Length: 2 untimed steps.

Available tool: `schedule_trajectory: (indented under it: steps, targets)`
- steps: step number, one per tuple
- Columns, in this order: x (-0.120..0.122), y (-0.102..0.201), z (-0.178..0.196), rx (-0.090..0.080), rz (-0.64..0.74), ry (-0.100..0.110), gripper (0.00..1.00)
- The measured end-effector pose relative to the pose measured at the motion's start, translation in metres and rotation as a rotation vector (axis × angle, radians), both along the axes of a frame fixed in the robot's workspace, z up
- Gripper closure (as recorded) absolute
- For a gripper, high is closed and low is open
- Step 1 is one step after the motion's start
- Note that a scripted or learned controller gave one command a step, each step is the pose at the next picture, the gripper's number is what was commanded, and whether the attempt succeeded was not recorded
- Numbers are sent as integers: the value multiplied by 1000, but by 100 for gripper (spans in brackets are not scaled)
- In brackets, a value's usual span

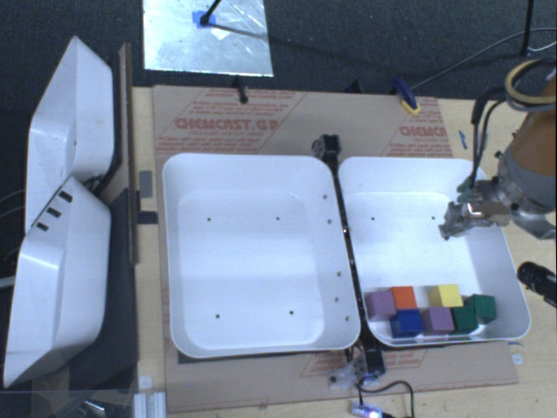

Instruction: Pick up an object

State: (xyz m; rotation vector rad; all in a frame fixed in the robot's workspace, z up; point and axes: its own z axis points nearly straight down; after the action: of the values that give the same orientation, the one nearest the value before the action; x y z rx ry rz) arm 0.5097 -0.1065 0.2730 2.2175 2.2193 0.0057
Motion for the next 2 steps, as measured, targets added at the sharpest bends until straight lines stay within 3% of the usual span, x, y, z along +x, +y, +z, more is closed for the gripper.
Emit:
schedule_trajectory:
  steps: [2]
  targets:
    - [34, 98, -31, 2, 4, 6, 100]
